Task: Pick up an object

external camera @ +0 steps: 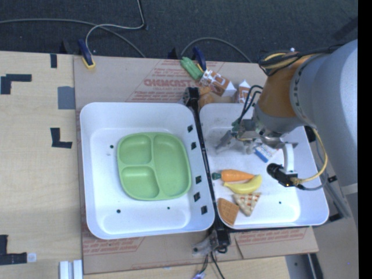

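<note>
In the right bin (302,217), the end effector (247,141), whose opening I cannot tell, hangs above the carrot (237,175), which lies crosswise just beside the banana (244,185), nearer the bin's front edge.

One camera looks down from high above the two white bins (139,114), tilted a bit, seeing both whole.
</note>
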`<control>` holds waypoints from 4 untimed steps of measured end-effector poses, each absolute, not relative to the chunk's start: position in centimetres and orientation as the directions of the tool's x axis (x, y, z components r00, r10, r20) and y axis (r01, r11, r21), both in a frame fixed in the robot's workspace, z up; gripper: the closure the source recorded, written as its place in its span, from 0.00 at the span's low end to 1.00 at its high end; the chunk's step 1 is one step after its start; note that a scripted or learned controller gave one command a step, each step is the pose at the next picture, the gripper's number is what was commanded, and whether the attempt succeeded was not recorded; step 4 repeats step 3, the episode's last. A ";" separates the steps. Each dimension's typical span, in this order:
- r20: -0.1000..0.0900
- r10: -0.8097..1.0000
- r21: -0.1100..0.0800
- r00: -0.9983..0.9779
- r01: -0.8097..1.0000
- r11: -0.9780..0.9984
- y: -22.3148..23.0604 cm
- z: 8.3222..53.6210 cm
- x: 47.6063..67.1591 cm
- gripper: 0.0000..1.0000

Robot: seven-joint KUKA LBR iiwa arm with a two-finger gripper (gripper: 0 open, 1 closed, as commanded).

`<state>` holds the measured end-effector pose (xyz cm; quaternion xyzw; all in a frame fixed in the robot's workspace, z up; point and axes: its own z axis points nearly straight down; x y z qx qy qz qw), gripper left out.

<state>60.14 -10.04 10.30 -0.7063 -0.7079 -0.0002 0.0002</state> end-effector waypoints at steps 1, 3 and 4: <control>-0.002 1.000 0.000 0.002 1.000 -0.002 -14.2 8.6 51.5 0.00; 0.000 1.000 0.000 -0.002 1.000 0.002 -7.3 18.4 57.0 1.00; 0.000 1.000 0.000 -0.002 1.000 0.002 -7.3 18.4 57.0 1.00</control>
